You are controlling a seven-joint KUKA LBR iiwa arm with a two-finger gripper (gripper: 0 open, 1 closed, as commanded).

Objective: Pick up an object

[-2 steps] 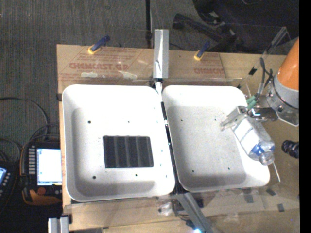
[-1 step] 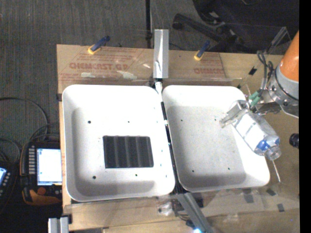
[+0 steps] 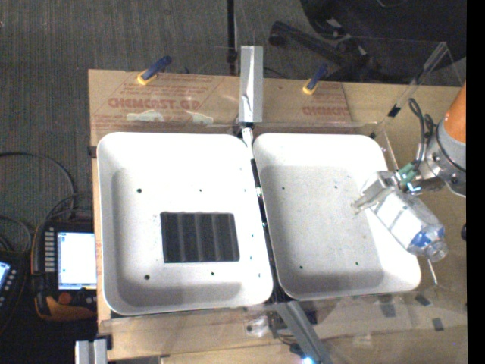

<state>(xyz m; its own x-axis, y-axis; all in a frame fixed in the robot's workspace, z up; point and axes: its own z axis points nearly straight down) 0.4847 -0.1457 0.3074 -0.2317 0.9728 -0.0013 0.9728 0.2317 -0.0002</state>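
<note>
- Setting: a wooden table (image 3: 114, 97) on dark carpet, carrying two shallow white bins side by side. Clamps sit along the table's far edge and an office chair base stands beyond it.
- Nearest, at the table's left edge: a handheld pendant (image 3: 64, 262) with a lit screen, cables trailing to it.
- Left bin (image 3: 121, 173): one dark ribbed rectangular tray (image 3: 199, 237) lies flat on the floor, a little toward the near side. Nothing touches it.
- Right bin (image 3: 303, 196): the floor looks bare. A clear plastic bottle (image 3: 405, 220) with a blue cap lies at a slant over the bin's right rim, cap end pointing out past the rim.
- Gripper (image 3: 385, 186): it reaches in from the right, just above the bin's right wall. It sits at the bottle's upper end, touching or nearly so. I can't tell whether it is spread or pressed together, nor whether the bottle is between its tips.
- Judgement: the bottle is the likely target, and the step is securing it at the rim.
- To do it well: grip across the bottle's body, not its end. Clear plastic is slick and may crush or squirt out.
- Lift straight up first, so the wall does not knock the bottle loose.
- Risk: the bottle could roll off the outer side of the rim.
</note>
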